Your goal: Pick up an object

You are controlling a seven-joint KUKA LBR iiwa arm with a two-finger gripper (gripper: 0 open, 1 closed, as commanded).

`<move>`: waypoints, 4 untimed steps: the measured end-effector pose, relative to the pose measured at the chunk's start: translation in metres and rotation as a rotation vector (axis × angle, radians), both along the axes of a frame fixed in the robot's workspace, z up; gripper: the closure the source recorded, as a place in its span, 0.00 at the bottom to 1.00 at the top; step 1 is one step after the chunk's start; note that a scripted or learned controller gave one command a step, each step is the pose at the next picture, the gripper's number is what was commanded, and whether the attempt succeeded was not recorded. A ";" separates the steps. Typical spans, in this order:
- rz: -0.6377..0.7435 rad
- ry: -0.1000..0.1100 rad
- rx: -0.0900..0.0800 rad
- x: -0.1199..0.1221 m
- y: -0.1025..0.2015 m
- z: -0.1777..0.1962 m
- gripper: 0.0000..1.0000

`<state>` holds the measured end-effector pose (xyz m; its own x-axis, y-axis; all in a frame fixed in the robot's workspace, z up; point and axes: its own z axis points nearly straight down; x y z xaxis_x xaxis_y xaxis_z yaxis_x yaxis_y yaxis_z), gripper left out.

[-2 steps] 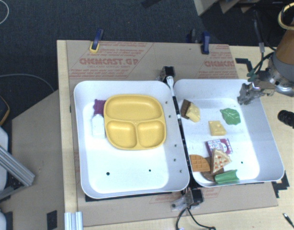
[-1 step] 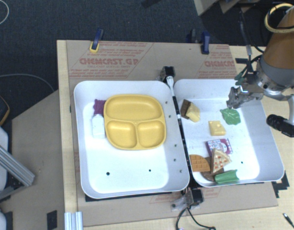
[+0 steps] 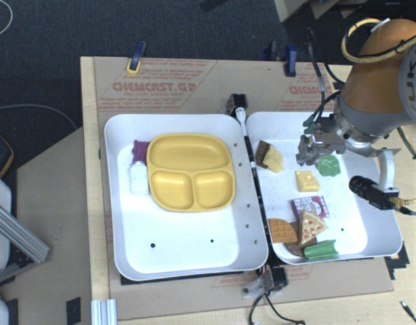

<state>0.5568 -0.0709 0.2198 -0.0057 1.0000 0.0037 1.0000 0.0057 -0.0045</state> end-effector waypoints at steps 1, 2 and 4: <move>0.002 -0.001 0.000 -0.015 0.060 0.009 1.00; 0.001 0.001 -0.001 -0.035 0.111 0.002 1.00; -0.006 -0.001 -0.002 -0.038 0.096 -0.001 1.00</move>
<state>0.5193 0.0255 0.2183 0.0003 1.0000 0.0012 1.0000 -0.0003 -0.0034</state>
